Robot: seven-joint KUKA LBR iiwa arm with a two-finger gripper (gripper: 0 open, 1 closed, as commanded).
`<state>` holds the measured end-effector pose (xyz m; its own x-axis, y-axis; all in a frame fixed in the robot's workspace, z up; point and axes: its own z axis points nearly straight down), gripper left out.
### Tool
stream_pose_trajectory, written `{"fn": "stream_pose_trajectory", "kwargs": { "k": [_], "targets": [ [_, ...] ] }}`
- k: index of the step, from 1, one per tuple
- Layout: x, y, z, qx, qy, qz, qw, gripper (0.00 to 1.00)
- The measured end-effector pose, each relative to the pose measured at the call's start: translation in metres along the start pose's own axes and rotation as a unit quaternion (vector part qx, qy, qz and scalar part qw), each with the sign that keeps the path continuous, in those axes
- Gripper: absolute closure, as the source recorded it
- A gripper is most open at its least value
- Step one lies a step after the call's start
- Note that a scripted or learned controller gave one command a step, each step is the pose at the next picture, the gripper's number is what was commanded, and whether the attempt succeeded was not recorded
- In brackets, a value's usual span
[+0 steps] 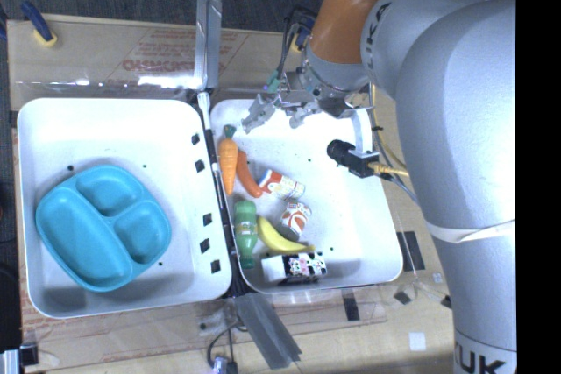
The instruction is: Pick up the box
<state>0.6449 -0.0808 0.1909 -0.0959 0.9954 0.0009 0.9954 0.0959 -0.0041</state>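
My tool [273, 108] hangs open at the right bin's [386, 228] far edge; next, reach the cow-print box [298, 266] at its near edge

the box [294, 266] sits against the right bin's [379, 215] six o'clock wall, with a banana [279, 236] touching at twelve and a green bottle [246, 231] at ten; bare floor lies toward three
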Motion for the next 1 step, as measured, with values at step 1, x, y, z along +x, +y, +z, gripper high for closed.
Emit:
{"fn": "stream_pose_trajectory", "kwargs": {
  "k": [1],
  "targets": [
    [-0.0521,0.0064,0.1008,0.0,0.0,0.049,0.9988,0.0]
  ]
}}
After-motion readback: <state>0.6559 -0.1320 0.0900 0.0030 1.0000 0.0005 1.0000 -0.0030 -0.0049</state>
